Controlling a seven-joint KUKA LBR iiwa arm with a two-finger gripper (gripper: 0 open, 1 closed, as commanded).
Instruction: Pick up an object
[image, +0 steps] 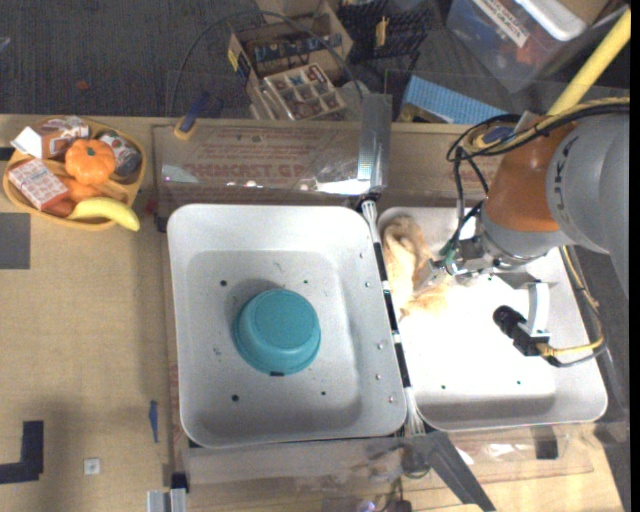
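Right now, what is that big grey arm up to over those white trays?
The arm is reaching into the right bin, its end effector low beside a pale, crumpled object near the bin's left wall. A teal bowl sits upside down in the left bin.

two white bins (200, 250), one teal bowl (278, 331), one tan object (405, 255)

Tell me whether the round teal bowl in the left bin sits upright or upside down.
Upside down, it seems: the round teal bowl shows a smooth domed top with no open hollow, resting on the left white bin's floor.
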